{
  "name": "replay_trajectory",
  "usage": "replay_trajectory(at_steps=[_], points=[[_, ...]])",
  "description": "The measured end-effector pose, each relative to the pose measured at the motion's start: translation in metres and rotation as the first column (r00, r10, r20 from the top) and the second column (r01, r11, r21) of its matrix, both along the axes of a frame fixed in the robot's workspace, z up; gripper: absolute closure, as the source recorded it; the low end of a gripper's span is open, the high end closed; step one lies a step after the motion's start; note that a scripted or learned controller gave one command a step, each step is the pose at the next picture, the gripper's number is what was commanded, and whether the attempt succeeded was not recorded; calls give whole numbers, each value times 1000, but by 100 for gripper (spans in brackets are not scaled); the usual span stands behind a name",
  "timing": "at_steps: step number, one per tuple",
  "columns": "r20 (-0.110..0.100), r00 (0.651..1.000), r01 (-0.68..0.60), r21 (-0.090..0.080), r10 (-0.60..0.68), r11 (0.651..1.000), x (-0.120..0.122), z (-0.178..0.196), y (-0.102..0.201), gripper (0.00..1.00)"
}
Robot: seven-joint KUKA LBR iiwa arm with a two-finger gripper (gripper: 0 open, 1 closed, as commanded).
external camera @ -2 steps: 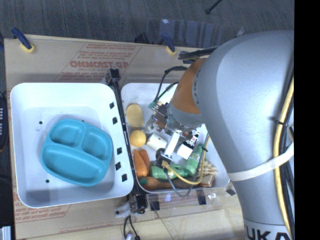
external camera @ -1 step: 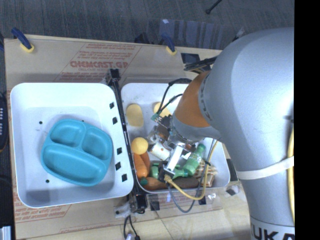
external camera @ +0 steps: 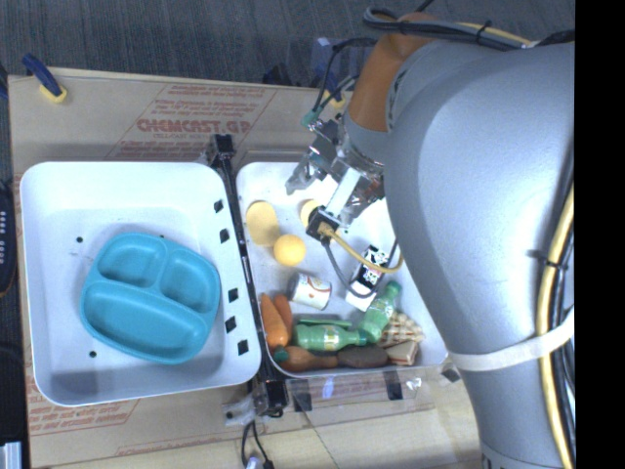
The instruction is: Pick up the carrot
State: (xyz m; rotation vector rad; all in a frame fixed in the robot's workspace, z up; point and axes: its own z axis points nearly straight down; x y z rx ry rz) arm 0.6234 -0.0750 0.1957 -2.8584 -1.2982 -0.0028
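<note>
Carrot (external camera: 274, 321), orange, smooth and tapered, lying lengthwise in the lower left of the right bin (external camera: 270, 180), just beside its left wall and untouched. Just right of it, a glossy green plastic bottle (external camera: 327, 337) on its side; below both, a dark brown oblong piece (external camera: 363, 358) along the bin's lower wall. Above the carrot, a small white cup (external camera: 312, 290) with a red mark, tipped over; further up, a round yellow ball (external camera: 289, 250) and a paler yellow, lemon-like oval (external camera: 261, 221), near each other. Toward the lower right corner, a second green bottle (external camera: 382, 315), tilted, beside a tan ridged item (external camera: 401, 333) of unclear kind. Gripper (external camera: 326, 179) poised over the upper middle of the same bin, well apart from the carrot, angled down and to the left; open or closed, not discernible from this slant; nothing seen in its grasp. Above the wrist, the orange band (external camera: 376, 84); behind it, the broad, matt grey arm (external camera: 488, 213), rounded in section, filling the right of the frame and bending inward from there. In the left bin (external camera: 59, 213), shallow, white and smooth, a light blue moulded plate (external camera: 149, 296) with three compartments, lying flat at centre. Under both bins, brown cardboard (external camera: 186, 115) with red printing.
</note>
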Motion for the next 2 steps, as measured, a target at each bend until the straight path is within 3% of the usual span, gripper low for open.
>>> replay_trajectory(at_steps=[1,2], points=[[-18,994,105,-1,-105,994,-12,-63,-16,0],[-19,945,327,-2,-327,945,-48,-106,-20,0]])
